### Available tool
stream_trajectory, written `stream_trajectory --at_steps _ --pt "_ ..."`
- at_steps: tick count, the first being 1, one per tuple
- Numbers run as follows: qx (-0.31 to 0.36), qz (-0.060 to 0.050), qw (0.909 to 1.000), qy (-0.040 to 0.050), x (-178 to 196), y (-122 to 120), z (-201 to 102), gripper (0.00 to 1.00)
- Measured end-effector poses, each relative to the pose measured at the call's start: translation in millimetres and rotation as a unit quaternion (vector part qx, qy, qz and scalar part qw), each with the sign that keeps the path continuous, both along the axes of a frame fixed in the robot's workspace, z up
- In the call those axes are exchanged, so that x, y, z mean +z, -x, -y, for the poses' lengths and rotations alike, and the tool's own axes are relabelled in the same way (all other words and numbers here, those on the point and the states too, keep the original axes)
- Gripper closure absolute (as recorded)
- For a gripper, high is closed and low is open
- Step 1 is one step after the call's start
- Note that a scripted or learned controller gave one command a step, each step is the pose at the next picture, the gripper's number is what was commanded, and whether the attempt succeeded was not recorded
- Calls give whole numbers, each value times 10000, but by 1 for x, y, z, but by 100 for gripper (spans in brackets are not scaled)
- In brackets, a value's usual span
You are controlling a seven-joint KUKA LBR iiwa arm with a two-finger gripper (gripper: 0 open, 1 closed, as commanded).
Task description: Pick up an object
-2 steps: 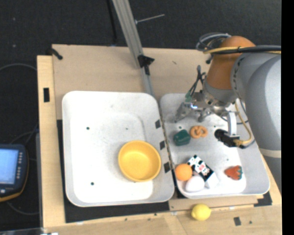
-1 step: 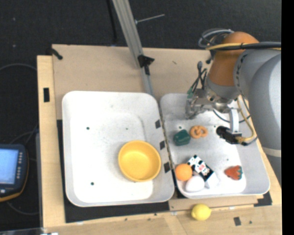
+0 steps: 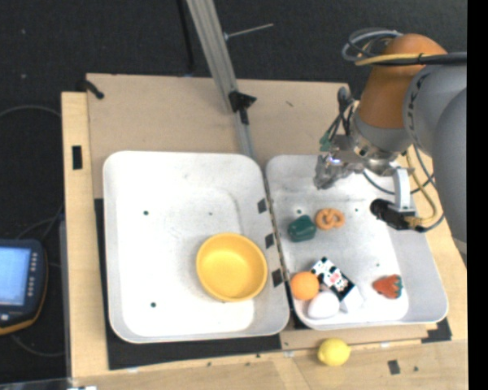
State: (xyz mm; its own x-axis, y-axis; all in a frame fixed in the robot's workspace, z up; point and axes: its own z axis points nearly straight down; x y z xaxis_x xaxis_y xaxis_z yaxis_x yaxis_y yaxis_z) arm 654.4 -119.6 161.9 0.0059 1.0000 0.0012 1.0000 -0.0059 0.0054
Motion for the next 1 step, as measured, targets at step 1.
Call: stream_trajectory --at_steps 1 --pt "22 1 10000 4 43 0 0 100"
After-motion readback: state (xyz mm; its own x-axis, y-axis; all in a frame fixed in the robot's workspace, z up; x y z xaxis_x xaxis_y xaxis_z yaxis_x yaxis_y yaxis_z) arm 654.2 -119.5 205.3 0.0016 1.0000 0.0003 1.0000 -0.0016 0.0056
